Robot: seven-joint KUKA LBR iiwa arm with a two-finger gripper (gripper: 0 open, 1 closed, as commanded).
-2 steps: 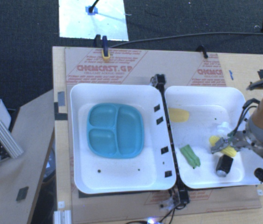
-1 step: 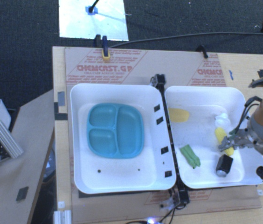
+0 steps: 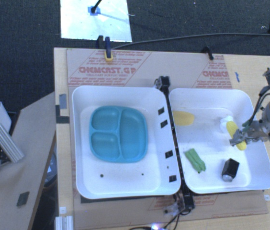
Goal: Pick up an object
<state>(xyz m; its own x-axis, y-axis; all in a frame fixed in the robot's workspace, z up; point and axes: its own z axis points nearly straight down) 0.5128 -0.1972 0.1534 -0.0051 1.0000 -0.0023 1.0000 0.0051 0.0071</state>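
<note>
Claw (image 3: 237,139) sits low at the 3 o'clock side of the right bin (image 3: 211,96), its tip just beside or touching a yellow object (image 3: 232,128) with a white end; whether it is apart or closed I cannot tell, and nothing is plainly gripped between its tips. Other candidates lie in the same bin: a pale yellow piece (image 3: 184,118) at 10 o'clock, a green object (image 3: 195,159) at 7 o'clock, and a black cylinder (image 3: 230,169) at 5 o'clock. A teal divided plate (image 3: 119,133) fills the left bin (image 3: 120,96) on the surface. The risk, as I judge it, is a glancing contact: the yellow object lies close to the bin wall, so the claw could nudge it aside or pinch only its end, letting it slip free on lifting.
</note>
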